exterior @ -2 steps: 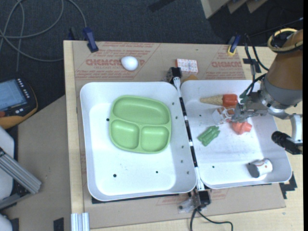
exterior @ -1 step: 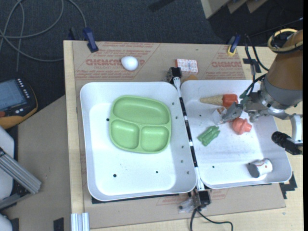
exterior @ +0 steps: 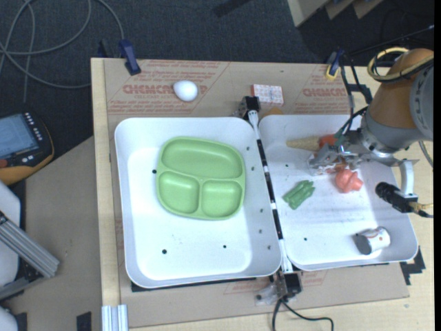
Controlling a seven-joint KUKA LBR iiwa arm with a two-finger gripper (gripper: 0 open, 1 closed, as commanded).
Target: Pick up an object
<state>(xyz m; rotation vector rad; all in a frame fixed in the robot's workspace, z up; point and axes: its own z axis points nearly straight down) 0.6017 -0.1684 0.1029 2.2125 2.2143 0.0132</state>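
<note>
Overhead, the arm [exterior: 396, 109] reaches in from the right over the right bin [exterior: 324, 250], its gripper [exterior: 331, 158] low over the bin's upper middle; whether the fingers are apart or together cannot be told, and nothing is seen between them.

Four objects lie in this bin. A tan cone [exterior: 302, 143] rests near the far wall, long axis running left to right, tip pointing left, its wide end just beside the gripper. A red piece [exterior: 348, 180] sits just right of and below the gripper, close to it; contact cannot be judged. A green pod [exterior: 298, 193] lies left of centre, long axis slanting from lower left to upper right, near the divider between the bins and with bare floor below it. A white cylinder [exterior: 373, 241] with a dark end lies near the front right corner, axis roughly left to right, dark end pointing left.

Open floor spans the bin's middle and front left.

The left bin [exterior: 138, 205] holds a green tray [exterior: 201, 178] with three compartments, set toward the far side, with free floor along the front. On the bench [exterior: 207, 78] behind the bins rest a white egg [exterior: 185, 89] and a small checked block [exterior: 267, 94].
</note>
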